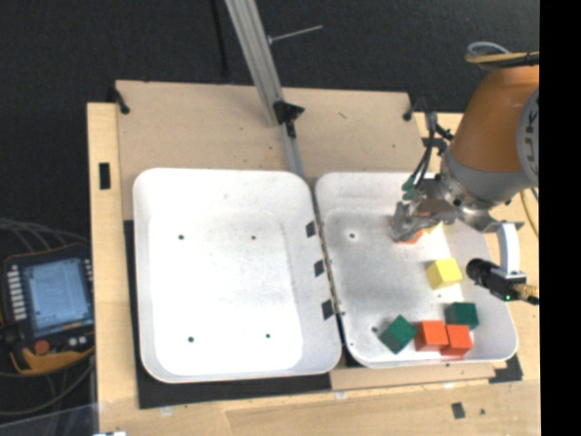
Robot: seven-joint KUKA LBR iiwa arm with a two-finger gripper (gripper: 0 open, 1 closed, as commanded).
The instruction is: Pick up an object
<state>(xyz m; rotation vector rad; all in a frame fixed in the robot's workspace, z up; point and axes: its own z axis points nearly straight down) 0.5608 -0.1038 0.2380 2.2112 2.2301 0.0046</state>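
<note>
Fingers [408, 226]: state cannot be told | low in right bin [363, 198], over a small orange object [410, 237]

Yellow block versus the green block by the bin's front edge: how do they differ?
The yellow block sits alone mid-bin; the green block lies nearer the front, beside an orange block. The yellow one looks slightly smaller and squarer to the bin; the green one is turned diagonally. Both lie in the right bin.

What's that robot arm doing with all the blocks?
It is trying to pick one up. Its claw is down in the right bin, right over a small orange block. I can't tell if it has grabbed it yet. A yellow block, two green blocks and two orange blocks wait nearby.
</note>
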